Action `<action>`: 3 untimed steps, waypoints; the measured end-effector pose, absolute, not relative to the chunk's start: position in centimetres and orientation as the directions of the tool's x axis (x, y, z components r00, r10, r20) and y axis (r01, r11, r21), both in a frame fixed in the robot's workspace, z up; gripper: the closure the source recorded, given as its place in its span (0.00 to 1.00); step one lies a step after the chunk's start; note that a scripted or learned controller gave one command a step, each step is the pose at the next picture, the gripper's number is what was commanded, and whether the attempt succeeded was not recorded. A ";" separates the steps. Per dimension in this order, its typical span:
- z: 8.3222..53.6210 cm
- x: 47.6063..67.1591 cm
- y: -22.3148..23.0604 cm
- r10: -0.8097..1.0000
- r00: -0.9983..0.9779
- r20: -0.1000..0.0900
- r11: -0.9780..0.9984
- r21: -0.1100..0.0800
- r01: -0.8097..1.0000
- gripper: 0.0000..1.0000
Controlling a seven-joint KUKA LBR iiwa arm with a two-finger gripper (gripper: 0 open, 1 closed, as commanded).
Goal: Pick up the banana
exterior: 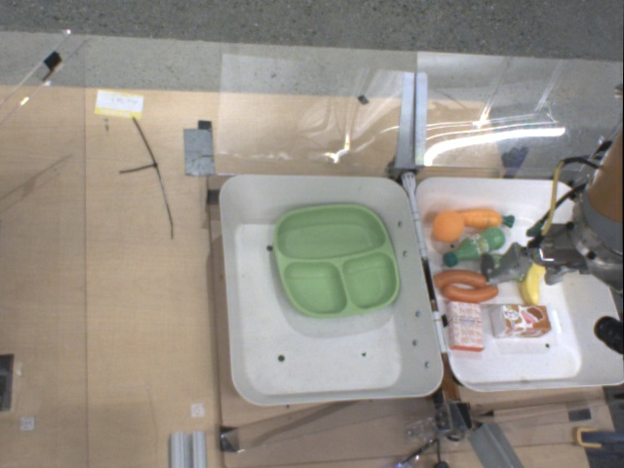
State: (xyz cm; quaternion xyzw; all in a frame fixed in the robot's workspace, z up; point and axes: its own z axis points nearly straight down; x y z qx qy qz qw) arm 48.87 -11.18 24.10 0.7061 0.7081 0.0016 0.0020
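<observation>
**Pincer at the banana, right bin**

Nearest the camera in the right bin (585,359) lie two printed packets (466,327) (521,321). Behind them lies a sausage (465,285). The banana (532,286) is short, yellow, slightly curved, and lies partly under the pincer (526,259). Whether the pincer is open or closed cannot be told. Farther back lie a green item (475,247) and an orange carrot (462,223). The left bin (244,359) carries a green divided plate (336,259).

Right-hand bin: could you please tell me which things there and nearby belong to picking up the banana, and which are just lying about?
Belongs to the job:
banana
gripper, beside the banana

Just lying about:
orange
carrot
green vegetable
hot dog
two small cartons
green divided plate, left bin
</observation>
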 end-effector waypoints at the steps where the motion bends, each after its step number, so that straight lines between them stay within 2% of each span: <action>1: 16.3 51.3 -17.3 0.978 0.206 0.000 -0.206 0.001 0.978 0.00; 2: 9.0 54.8 -21.3 0.936 0.352 0.000 -0.352 0.001 0.936 0.00; 3: 10.3 55.0 -21.3 0.937 0.351 0.002 -0.351 0.006 0.936 1.00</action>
